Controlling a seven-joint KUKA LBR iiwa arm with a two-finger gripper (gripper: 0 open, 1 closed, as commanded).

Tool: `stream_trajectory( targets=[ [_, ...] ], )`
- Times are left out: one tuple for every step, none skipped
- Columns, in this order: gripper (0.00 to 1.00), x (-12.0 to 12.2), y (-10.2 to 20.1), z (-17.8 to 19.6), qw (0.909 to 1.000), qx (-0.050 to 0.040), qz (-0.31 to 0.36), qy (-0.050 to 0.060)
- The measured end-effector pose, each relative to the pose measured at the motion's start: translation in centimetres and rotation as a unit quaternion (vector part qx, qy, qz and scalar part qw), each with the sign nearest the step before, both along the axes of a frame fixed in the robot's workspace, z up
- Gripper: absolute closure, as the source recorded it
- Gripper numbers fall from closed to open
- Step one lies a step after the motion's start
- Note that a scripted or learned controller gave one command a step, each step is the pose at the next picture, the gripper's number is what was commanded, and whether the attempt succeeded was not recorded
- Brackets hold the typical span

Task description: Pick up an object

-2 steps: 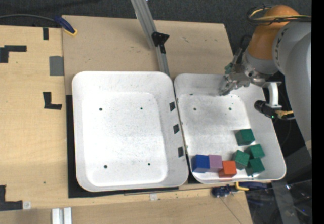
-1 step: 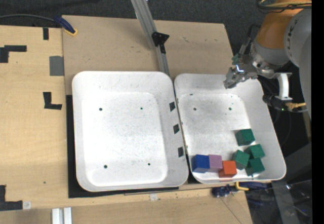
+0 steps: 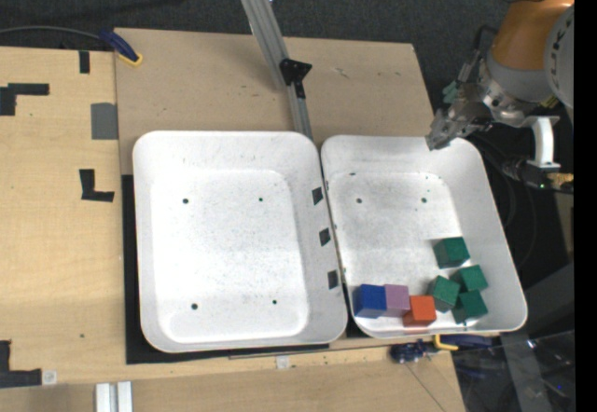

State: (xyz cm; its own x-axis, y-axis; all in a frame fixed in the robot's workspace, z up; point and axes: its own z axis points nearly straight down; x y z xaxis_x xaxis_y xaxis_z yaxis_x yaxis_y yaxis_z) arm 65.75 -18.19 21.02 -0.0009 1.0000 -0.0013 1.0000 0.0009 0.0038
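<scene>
gripper: the gripper [image 3: 441, 133] hangs at the far right corner of the right bin [image 3: 492, 205], just over its rim; it looks small and dark from this angle, and how far open it stands cannot be told. nothing can be seen held in it.
arm: the grey arm [image 3: 522, 65] with its orange band [image 3: 527, 28] comes in from the right, above and beyond the bin's far right corner, well apart from the blocks.
right bin: a shallow white tray, speckled grey on its floor, with all the blocks gathered in its near right part.
green blocks: four dark green blocks; one [image 3: 451, 251] lies alone a little farther in, three [image 3: 466, 291] huddle close together near the near right corner.
orange block: an orange block [image 3: 422, 309] sits at the near wall, touching or just beside the green cluster on its right.
purple block: a pale purple block [image 3: 396, 297] is just left of the orange one.
blue block: a blue block [image 3: 371, 299] is leftmost in the row, just beside the purple one.
left bin: the left bin [image 3: 149, 214] lies side by side with the right bin, its floor likewise speckled.
bench: a light wooden bench [image 3: 187, 75] bears both bins; a slanted metal rail [image 3: 266, 19] runs from the far edge down to between them.
</scene>
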Motion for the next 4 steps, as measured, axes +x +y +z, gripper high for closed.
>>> stream_trajectory(
  targets=[
    [1.00,0.1,0.0,3.5,1.0000,0.0002,0.000,0.000],
    [1.00,-1.6,6.0,4.0,1.0000,0.0018,0.003,0.002],
    [1.00,-2.9,12.0,4.5,1.0000,0.0018,0.003,0.002],
    [1.00,-5.3,17.2,4.6,1.0000,0.0017,0.003,0.003]
  ],
)
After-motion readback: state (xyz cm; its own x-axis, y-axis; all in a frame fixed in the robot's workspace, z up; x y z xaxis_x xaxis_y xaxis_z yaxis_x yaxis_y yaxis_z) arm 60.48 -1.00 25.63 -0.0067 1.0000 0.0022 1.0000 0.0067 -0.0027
